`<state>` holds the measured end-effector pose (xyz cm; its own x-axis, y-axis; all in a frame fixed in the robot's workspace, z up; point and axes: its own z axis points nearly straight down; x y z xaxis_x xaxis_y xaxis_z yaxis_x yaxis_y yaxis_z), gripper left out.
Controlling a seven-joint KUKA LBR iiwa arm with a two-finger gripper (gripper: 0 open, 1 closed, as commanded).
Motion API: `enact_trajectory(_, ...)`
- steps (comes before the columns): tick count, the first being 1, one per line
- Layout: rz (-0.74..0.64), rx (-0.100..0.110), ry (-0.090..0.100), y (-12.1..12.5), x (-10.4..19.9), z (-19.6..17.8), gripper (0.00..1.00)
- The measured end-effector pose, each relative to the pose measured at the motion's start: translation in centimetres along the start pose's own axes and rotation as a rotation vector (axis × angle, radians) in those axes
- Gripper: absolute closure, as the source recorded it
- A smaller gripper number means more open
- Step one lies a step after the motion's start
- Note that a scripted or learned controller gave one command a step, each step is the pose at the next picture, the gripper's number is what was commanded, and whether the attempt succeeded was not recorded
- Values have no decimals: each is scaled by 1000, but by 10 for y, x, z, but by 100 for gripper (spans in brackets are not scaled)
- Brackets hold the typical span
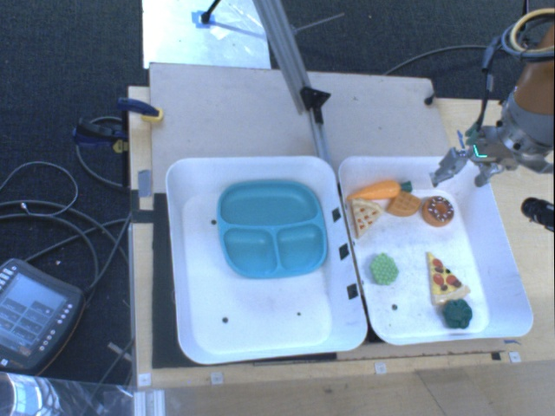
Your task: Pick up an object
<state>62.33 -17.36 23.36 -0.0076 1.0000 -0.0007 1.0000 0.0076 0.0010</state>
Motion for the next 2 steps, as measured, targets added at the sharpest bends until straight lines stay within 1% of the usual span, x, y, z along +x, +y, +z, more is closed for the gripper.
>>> enact_trajectory(1,8,4,0,-4,-9,48,0)
enact_trajectory(2,8,4,1,-4,-14,91,0)
